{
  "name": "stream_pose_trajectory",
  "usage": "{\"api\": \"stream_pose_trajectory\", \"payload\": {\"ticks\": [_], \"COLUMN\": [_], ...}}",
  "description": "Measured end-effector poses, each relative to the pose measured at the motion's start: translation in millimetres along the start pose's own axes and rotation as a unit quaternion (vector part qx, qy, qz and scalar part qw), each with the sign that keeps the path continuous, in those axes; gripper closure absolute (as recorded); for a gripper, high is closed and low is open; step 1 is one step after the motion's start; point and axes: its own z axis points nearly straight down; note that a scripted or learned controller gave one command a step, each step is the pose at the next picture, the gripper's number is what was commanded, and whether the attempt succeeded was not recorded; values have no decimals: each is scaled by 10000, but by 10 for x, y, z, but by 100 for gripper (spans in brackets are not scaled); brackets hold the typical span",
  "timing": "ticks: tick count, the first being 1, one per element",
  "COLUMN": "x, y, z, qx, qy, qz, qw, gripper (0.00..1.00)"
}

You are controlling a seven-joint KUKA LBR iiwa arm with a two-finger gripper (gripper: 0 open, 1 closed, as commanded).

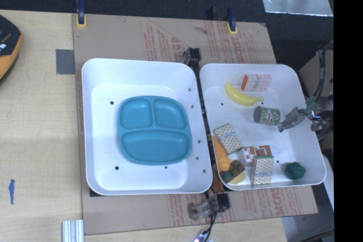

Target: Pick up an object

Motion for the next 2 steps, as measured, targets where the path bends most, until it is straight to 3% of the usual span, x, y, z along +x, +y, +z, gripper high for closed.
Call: {"api": "stream_pose_trajectory", "payload": {"ticks": [1,2], "x": [49,51], "y": [558,1316], "z": [1168,1426], "qx": [37,-28], "qy": [12,-7], "qz": [-23,-15], "qw": [10000,10000], "gripper": [0,0]}}
